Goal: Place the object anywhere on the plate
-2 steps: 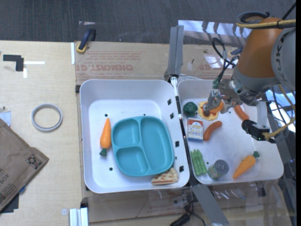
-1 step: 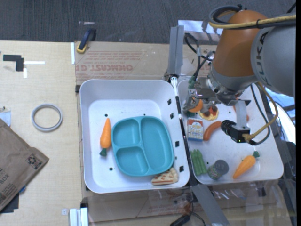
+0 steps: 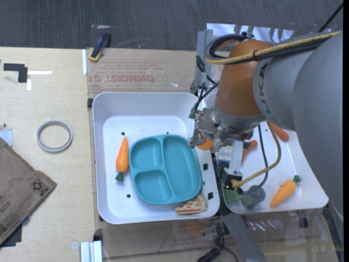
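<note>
Plate (image 3: 163, 168) w/ nothing on it. Gripper (image 3: 203, 141) at its right rim, jaws closed on small orange object (image 3: 205, 144). Placement left.

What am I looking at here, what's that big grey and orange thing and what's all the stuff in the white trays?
The grey and orange thing is a robot arm, reaching in from the right. One camera, fixed above the bench, looks down at a slant. The arm ends in a pincer, which sits at the seam between two shallow white bins; something orange shows right at it, but I can't tell whether it is held. The left bin holds a blue divided plate, a toy carrot beside it, and a flat tan item by the plate's near edge. The right bin holds another carrot. A tape ring lies on the wooden bench.
</note>
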Motion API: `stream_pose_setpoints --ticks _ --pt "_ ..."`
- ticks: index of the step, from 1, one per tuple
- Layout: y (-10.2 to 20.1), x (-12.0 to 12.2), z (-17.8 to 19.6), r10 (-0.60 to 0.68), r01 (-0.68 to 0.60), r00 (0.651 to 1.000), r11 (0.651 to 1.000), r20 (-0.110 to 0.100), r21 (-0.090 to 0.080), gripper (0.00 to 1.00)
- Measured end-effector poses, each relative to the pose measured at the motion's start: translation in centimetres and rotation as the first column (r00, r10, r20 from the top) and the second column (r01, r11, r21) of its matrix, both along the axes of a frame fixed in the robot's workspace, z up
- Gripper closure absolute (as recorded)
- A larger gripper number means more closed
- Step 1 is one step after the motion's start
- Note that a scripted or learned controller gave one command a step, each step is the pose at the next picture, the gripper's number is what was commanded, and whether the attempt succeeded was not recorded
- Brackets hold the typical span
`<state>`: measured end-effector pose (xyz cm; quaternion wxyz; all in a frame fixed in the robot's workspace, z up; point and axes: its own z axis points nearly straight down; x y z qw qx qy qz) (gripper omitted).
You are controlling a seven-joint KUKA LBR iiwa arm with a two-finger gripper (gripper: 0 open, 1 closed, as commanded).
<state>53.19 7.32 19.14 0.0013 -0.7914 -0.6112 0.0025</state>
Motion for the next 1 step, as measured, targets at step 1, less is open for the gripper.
stream_pose_setpoints --ticks 1 --pt "-0.03 0.01 0.01 -0.001 0.001 1.0 1.0 0.001 0.0 0.0"
